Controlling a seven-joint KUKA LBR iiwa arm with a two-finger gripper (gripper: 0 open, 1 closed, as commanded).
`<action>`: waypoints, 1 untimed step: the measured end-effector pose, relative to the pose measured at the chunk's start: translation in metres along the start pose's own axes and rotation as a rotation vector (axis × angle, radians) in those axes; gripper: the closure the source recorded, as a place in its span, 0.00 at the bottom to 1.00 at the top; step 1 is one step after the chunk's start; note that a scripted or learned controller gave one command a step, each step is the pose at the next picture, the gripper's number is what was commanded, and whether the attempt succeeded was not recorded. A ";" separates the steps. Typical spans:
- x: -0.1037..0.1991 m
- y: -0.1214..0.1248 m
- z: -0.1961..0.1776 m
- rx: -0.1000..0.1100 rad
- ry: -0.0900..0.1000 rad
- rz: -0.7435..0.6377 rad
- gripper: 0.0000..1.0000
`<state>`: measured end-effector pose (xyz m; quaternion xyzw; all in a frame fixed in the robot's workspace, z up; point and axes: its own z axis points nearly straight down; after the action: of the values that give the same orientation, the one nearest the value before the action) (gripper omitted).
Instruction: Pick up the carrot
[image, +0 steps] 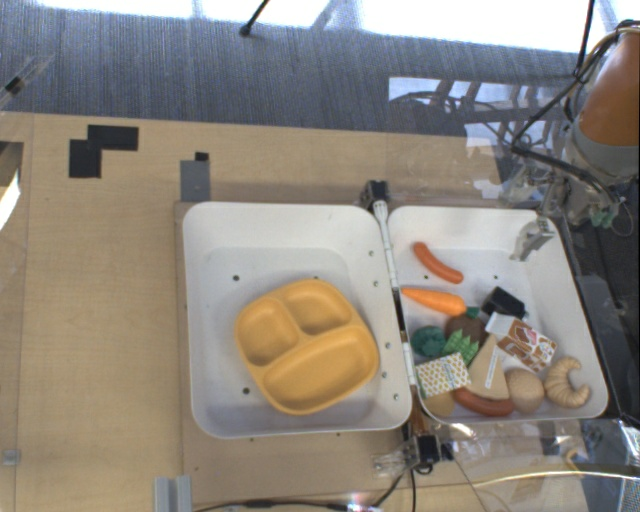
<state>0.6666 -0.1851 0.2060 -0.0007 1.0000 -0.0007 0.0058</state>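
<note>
The carrot (434, 299) was bright orange against the white of the right bin (560, 262). At about eleven o'clock from it lay a red-orange sausage (438, 262), and a darker red one (484, 403) sat near the bin's six o'clock rim. A dark green vegetable (430, 341) adjoined a lighter green leafy piece (462, 346). One packet (442, 375) carried a green-and-white check, another (526, 345) an orange-and-white pattern. The croissant (567, 381) was tan, the black block (503, 301) plain. The left bin (215, 260) was white, its divided plate (305, 345) mustard yellow. The surface (100, 330) was pale wood with black squares (102, 147) at ten o'clock. The arm (610, 105) showed orange.
</note>
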 end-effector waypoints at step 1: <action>0.002 0.059 0.111 -0.004 0.004 -0.152 0.00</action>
<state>0.6655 -0.1266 0.0944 -0.0767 0.9971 0.0007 0.0036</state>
